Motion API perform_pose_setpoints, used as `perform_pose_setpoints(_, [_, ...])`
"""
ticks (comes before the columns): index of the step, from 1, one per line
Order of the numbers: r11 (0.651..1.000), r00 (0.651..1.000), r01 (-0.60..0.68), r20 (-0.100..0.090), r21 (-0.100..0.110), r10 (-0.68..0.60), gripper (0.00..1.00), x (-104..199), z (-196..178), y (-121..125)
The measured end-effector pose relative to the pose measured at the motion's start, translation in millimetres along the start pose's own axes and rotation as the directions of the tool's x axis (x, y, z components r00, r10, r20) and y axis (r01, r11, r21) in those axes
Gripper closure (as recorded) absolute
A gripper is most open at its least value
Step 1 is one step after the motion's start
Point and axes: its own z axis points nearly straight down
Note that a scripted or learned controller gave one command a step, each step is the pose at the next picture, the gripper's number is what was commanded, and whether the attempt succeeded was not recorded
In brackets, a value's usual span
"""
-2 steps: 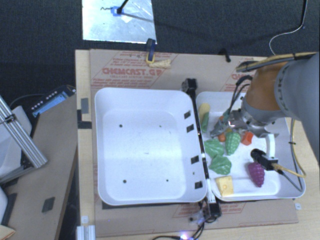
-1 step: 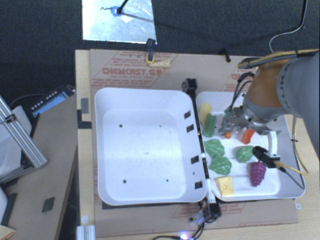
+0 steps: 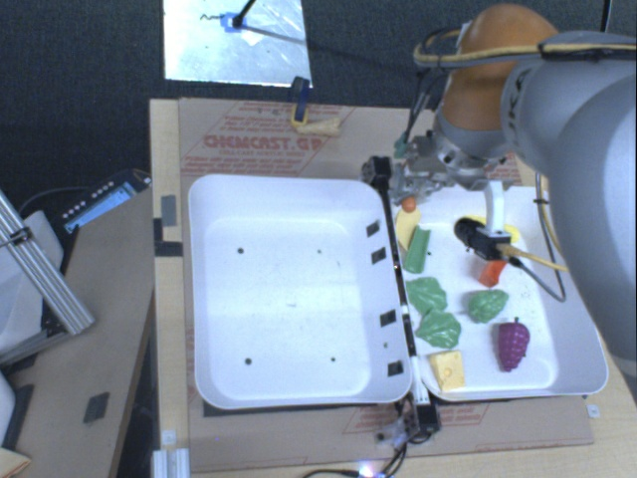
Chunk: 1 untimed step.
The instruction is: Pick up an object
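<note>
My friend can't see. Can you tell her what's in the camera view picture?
A grey robot arm hangs its gripper over the far corner of the right bin, which holds small toy foods: green pieces, purple grapes and a yellow block. The left bin sits right beside it.

Two bins, three leafy greens (plus one grape bunch)
</note>
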Motion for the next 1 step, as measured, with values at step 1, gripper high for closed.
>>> perform_pose_setpoints(1, [1.000,1.000,-0.008,0.002,0.011,0.008,1.00,23.9,-30.5,3.3])
